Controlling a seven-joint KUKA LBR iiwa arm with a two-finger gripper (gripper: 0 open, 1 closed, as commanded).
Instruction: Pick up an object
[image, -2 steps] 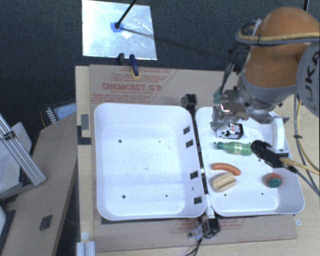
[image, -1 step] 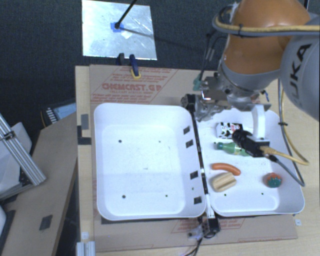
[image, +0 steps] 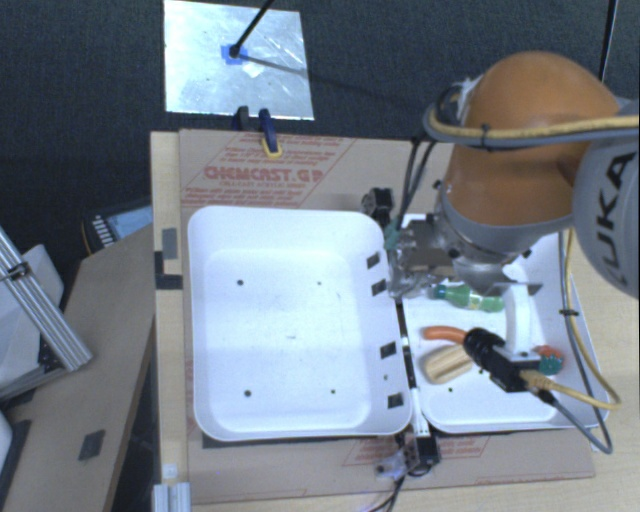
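- The gripper (image: 408, 268) hangs low over the left edge of the right bin (image: 480, 410), centre-right of the frame; I cannot tell whether the claw is apart or together.
- Lower right, in that bin: a glossy green piece (image: 462, 296), a slim orange stick (image: 443, 333) and a blunt tan block (image: 446, 364).
- The left bin (image: 200, 300) is smooth white with rounded corners.
- Both bins sit on brown cardboard (image: 300, 165) with red print; a shiny metal sheet (image: 238, 60) lies at upper left.

Arm (image: 605, 200): mine, grey, reaching in from the right and bent low.
Orange band (image: 530, 110): domed, uppermost, above my wrist.
Gripper (image: 410, 265): mine, pointing downward at the left rim of the right bin (image: 470, 420), nearer its far corner.
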